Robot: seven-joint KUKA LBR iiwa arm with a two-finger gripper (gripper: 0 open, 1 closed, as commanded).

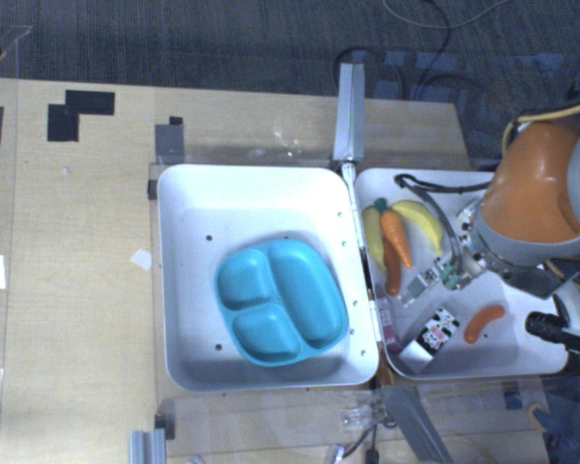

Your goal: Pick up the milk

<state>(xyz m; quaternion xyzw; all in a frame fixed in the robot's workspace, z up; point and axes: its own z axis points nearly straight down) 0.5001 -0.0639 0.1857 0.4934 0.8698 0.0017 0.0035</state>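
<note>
my pincer (pixel 435 280), grip state unreadable, hangs just above-left of the milk carton (pixel 437 331), which lies slantwise toward the bin's near-left corner.

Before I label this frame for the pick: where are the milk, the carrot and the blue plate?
milk (pixel 439 330): camera view, on the carton's black-and-white printed face.
carrot (pixel 396 240): camera view, middle of its orange body.
blue plate (pixel 282 301): camera view, on the ridge between its compartments.

Smooth, glossy plastic blue plate (pixel 282 301); white bins (pixel 188 259) matt, perhaps plastic; pale wooden bench (pixel 68 259)
</note>
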